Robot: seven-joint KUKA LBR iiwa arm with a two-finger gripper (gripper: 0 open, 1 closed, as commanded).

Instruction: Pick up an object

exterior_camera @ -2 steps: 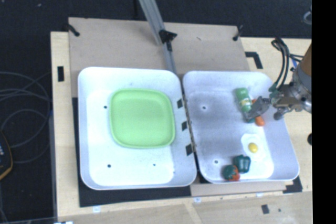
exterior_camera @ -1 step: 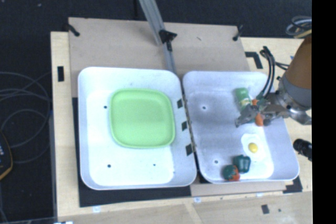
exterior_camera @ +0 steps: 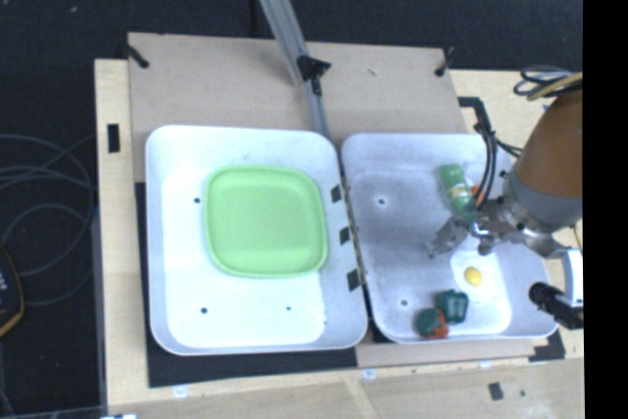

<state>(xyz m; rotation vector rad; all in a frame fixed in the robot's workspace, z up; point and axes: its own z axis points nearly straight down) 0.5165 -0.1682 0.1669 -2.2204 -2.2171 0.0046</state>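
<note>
In the right bin (exterior_camera: 392,191) lie a pale green bottle-like object (exterior_camera: 454,187) near the far right, a white piece with a yellow centre like a fried egg (exterior_camera: 473,274), and a dark green and red object (exterior_camera: 441,312) near the front wall. My gripper (exterior_camera: 459,241) hangs low over the right bin, between the green bottle and the egg piece. Its fingers spread apart with nothing between them. The grey arm with its orange band reaches in from the right.
The left bin (exterior_camera: 177,309) holds a light green square plate (exterior_camera: 265,220). A grey metal pole (exterior_camera: 280,5) slants from the top down to the gap between the bins. Cables lie at the right edge.
</note>
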